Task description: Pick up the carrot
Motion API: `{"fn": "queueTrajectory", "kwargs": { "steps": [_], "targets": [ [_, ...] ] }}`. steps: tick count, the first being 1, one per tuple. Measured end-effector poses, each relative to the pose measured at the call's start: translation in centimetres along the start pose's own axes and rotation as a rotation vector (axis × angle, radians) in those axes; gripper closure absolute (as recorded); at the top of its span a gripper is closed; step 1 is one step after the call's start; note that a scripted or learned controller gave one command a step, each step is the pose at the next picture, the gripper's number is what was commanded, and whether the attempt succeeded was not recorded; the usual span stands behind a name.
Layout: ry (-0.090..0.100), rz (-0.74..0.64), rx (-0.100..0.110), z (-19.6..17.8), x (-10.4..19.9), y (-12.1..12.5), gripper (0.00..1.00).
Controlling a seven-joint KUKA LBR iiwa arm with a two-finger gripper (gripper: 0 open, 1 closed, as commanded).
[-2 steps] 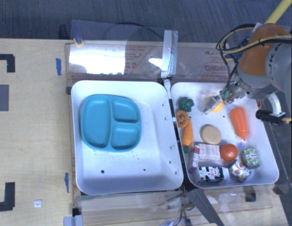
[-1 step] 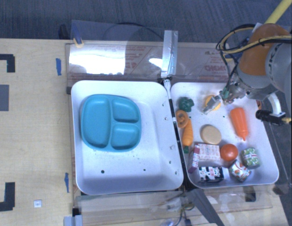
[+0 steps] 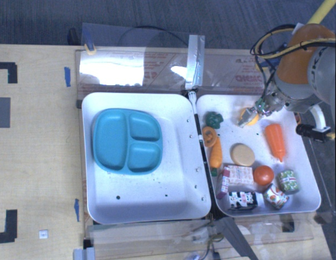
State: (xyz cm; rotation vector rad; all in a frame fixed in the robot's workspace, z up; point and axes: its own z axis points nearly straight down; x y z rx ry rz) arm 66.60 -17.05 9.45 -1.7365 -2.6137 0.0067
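Gripper (image 3: 261, 108) hovers up-left of the carrot (image 3: 275, 140) — apart.

The carrot (image 3: 276, 141), orange and tapered, is seen lying flat in the right bin (image 3: 311, 172), near its right wall, blunt end up, tip pointed toward the near edge.

My gripper (image 3: 249, 116) hangs low over the right bin's (image 3: 309, 161) far part, left of the carrot (image 3: 275, 140); a blue plate (image 3: 126, 140) lies in the left bin (image 3: 173, 194).
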Motion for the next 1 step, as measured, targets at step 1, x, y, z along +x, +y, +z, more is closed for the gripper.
{"fn": "queueTrajectory", "kwargs": {
  "steps": [1],
  "targets": [
    [-0.005,0.048,-0.013,-11.95,3.34,1.70,1.00]
  ]
}}
